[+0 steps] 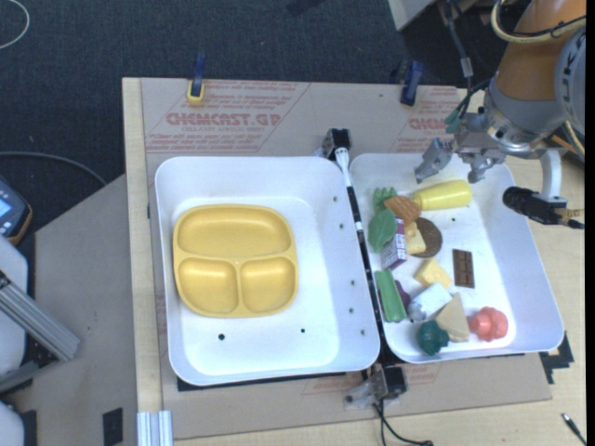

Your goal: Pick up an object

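One arm reaches from the right, its spread tool [457,160] hovering above the yellow cylinder [442,194].

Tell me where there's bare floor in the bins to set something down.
Left bin: bare strips in front of and right of the yellow tray. Right bin: bare along the right wall, beside the brown block. Crowded down its left side, around the green pieces.

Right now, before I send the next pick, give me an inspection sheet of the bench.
Surface: bench, two white bins side by side.
Job's things: right bin holds small items, among them a yellow cylinder, brown block, red piece.
Clutter: yellow divided tray in left bin.
Gripper: gripper open above right bin's far edge, holding nothing.
Cables: black cable at near edge.
Surroundings: dark floor.
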`<state>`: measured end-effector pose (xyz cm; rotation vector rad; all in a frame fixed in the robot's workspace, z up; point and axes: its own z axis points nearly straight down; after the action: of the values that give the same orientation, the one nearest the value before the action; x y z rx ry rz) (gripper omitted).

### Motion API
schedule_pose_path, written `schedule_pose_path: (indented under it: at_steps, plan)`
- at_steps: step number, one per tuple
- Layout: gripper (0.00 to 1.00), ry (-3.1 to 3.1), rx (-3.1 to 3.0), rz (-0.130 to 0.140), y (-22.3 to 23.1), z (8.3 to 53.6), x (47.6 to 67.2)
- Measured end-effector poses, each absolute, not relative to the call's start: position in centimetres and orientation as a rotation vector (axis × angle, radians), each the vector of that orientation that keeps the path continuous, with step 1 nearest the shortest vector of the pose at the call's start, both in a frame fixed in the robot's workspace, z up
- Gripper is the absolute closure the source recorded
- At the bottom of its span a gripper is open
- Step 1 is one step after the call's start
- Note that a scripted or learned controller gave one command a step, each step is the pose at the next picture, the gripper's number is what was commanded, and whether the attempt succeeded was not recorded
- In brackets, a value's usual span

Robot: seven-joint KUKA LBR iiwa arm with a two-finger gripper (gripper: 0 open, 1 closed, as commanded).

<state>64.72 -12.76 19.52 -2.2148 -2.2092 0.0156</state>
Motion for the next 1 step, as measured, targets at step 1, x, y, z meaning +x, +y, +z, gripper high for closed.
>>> schedule_pose_path:
  at_steps: [1]
  plan:
    - [0.00, -2.220, -2.221, 0.001, -12.74, 20.42, 65.04]
